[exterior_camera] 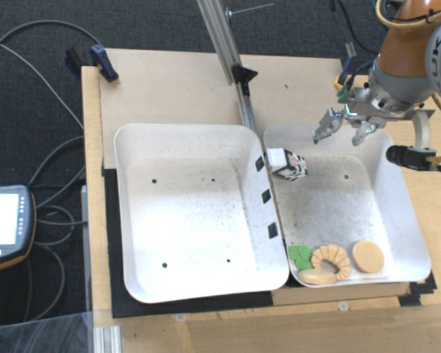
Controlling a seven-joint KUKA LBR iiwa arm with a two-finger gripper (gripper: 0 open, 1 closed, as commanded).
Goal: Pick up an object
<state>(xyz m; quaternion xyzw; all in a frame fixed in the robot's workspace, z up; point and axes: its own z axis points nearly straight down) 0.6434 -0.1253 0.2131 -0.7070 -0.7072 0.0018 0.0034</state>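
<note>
Camera view: you look down at a slant on a pale wooden bench standing on a dark carpet floor.
Bins: two shallow white bins sit side by side on the bench; the left bin has a speckled floor, and the right bin carries all the loose things.
Arm: the grey arm with its orange band comes in over the bench's far right corner.
Gripper: the gripper hangs over the far edge of the right bin with its two fingers spread apart and nothing between them.
Small box: a white and black small box lies at the far left of the right bin, close to the wall shared with the left bin, apart from the gripper.
Near edge of right bin: you see a green toy in the near left corner, a ridged tan ring just beside it, a pale oval piece touching the ring's near side, and a round tan disc to the ring's right.
Pole: a metal pole slants across the bench's far edge down to the gap between the bins.
Clamp: a blue clamp grips the bench's far left corner.
Room: grey cables loop over the carpet, and a handheld screen unit lies beyond the bench's left edge.
</note>
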